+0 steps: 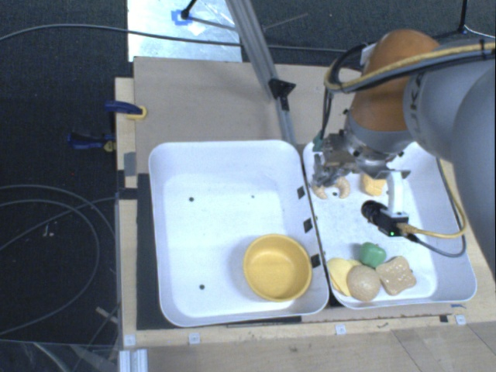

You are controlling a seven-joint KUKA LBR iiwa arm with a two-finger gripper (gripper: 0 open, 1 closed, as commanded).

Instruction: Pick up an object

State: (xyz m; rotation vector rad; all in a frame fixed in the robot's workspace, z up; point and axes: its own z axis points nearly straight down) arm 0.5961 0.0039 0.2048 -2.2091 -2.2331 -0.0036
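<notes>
1. Nearest the camera, along the front wall of the right bin (457,281), sit four small objects in a cluster: a yellow piece (339,270), a round beige ball (363,283) touching it, a tan toast-like slab (395,275) just beside the ball, and a green pepper-like piece (373,253) behind them.
2. In the left bin (194,169), a yellow bowl (277,266) stands upright near the front right corner, close to the wall between the bins.
3. Further back in the right bin, the gripper (332,178) hangs low near the bin's left wall, with a curved tan piece (335,187) right at its tip. Whether the jaws are clenched or released cannot be told, nor whether the piece is between them.
4. Just to the right of the gripper lies a pale yellow chunk (374,184), partly hidden by the wrist.
5. Above it, the orange band (391,84) and the grey arm (457,107) reach in from the right.
6. Farthest back, a blue clamp (124,109) sits at the left edge of the brown board (201,99).
</notes>
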